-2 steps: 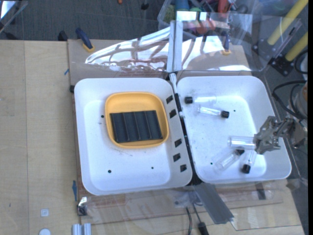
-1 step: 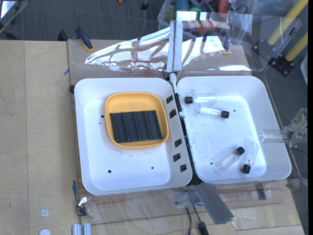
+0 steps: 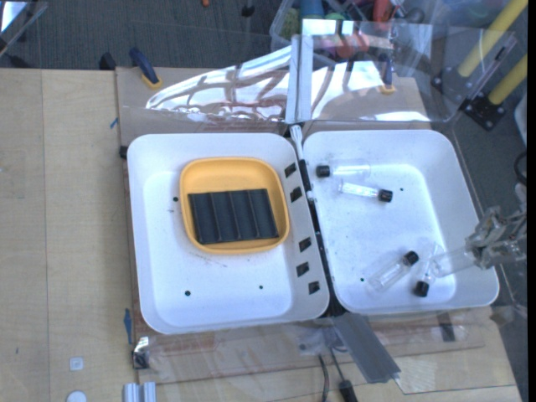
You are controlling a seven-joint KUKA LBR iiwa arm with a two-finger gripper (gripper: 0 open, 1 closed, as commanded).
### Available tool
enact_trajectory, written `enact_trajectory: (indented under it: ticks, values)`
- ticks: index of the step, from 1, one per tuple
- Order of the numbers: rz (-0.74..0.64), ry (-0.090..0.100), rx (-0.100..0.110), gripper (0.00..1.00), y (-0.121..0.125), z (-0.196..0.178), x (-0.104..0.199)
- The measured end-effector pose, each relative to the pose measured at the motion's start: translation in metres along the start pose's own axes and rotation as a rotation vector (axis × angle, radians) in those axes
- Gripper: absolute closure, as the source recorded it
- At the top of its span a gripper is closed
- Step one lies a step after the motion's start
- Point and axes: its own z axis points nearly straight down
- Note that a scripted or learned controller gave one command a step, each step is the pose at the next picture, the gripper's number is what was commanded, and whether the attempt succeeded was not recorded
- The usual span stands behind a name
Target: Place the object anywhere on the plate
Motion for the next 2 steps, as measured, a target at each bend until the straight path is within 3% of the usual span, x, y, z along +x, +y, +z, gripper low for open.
enact_trajectory:
  ticks: [1,2]
  values:
    - [-0.247,-0.005,0.004,1.00,-0.0018,-0.0188,-0.0087]
    - [-0.601,-0.005,0.003,1.00,-0.0025,-0.0210,-0.0118]
